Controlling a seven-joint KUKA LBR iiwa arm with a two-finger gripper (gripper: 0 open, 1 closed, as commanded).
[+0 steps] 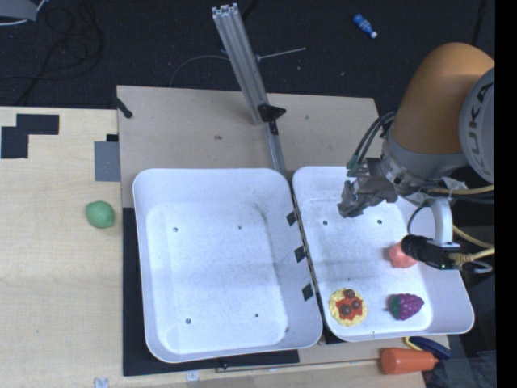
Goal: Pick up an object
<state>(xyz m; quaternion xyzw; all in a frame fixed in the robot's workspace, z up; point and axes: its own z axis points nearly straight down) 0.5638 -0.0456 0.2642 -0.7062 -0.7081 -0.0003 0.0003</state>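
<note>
The right bin (323, 253) holds a small pizza toy (347, 306) near its front edge, purple grapes (407, 305) to the right of it, and a pink-orange object (398, 255) partly hidden behind a black part of the arm. My gripper (352, 206) hangs over the back part of the right bin, above bare bin floor, apart from all three toys. Nothing shows between its fingertips.
The left bin (210, 265) sits beside the right one, with black clips (300, 253) along the shared edge. A green ball (100, 214) lies on the bench at far left. An orange carrot toy (405, 360) lies outside the right bin's front edge. A metal rail (246, 63) rises behind the bins.
</note>
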